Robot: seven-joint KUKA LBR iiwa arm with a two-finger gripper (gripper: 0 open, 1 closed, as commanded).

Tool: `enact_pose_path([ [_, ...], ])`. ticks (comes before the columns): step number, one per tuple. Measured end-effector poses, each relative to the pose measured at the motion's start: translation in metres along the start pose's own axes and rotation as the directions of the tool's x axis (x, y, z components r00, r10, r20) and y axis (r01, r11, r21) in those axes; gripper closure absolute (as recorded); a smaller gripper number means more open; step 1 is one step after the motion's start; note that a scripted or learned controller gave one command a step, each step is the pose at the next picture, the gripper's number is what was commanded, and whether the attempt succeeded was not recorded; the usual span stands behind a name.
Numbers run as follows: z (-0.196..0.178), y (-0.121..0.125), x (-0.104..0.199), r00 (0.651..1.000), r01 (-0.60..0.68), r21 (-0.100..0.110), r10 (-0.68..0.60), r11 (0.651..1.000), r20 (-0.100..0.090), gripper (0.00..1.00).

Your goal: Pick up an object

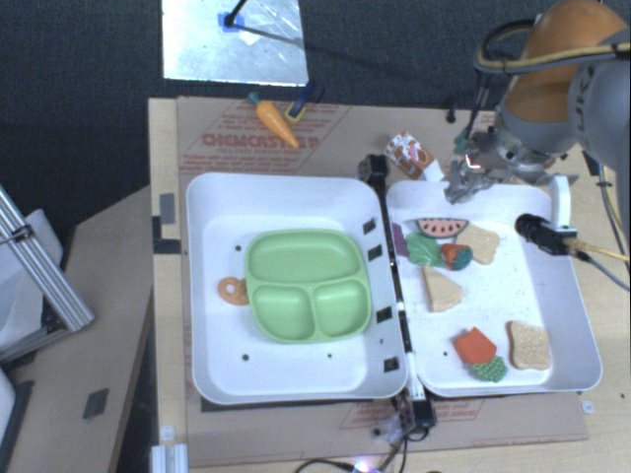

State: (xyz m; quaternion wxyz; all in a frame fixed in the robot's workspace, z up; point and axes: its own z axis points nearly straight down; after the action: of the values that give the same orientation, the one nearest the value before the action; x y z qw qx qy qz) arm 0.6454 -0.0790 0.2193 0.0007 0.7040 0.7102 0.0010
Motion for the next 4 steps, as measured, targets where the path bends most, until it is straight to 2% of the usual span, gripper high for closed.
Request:
enact_pose_path([
  [1, 0.007, -0.018, 0.048, 1.000, -0.002, 0.002, 0.002, 1.000, 0.000, 1.00],
  [2, -0.006, -0.023, 0.094, 1.000, 0.001, 0.000, -0.001, 1.000, -0.001, 1.00],
  [3, 0.003, -0.033, 0.146, 1.000, 0.000, 0.002, 0.000, 1.000, -0.001, 1.00],
  [4, -0.015, -0.039, 0.157, 1.000, -0.002, 0.001, 0.002, 1.000, -0.001, 1.00],
])
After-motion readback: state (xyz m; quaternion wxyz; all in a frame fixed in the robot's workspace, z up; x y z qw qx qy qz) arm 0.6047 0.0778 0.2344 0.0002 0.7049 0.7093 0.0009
